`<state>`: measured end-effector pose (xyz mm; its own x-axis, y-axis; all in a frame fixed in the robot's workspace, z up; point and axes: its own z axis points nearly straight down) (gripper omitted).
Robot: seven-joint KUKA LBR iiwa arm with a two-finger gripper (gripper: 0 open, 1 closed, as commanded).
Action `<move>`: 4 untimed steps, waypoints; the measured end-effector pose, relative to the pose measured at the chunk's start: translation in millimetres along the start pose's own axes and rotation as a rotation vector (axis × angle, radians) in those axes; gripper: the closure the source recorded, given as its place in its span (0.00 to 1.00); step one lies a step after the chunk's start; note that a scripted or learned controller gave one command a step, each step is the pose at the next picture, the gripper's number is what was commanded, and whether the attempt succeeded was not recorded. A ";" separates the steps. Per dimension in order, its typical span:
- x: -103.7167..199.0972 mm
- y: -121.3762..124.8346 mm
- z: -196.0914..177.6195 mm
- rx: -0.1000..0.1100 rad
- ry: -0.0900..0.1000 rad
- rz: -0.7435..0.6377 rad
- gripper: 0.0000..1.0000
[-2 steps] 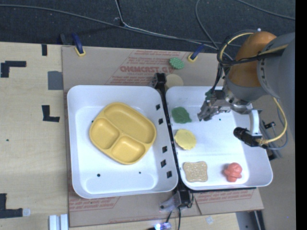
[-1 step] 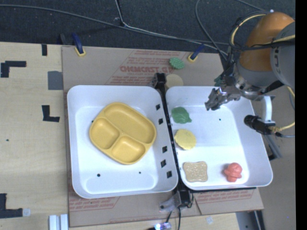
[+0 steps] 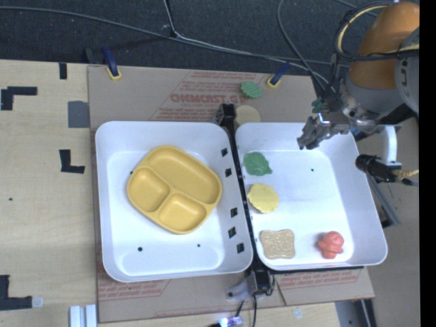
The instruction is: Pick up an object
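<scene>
Hovering at upper right of the frame, jaws (image 3: 308, 139) empty, their spread I cannot tell; nearest target, flat green leaf-shaped toy (image 3: 257, 163), lies lower left of them.

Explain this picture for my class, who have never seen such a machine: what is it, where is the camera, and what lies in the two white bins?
The camera is fixed above a bench and looks down at a slant. On the right is a robot arm, grey with an orange band. At its end is a claw, the part meant for grasping. It hangs over the far edge of the right bin and nothing shows between its tips.

In the left bin lies a yellow divided plate. In the right bin lie four toy foods: a green leaf, a yellow round piece, a tan cracker-like square and a red piece. Another small green piece lies on the cardboard behind the bins.
</scene>
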<state>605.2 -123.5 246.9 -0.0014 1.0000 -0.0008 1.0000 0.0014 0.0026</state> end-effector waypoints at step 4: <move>200.2 -86.1 1.8 0.007 0.002 -0.006 1.00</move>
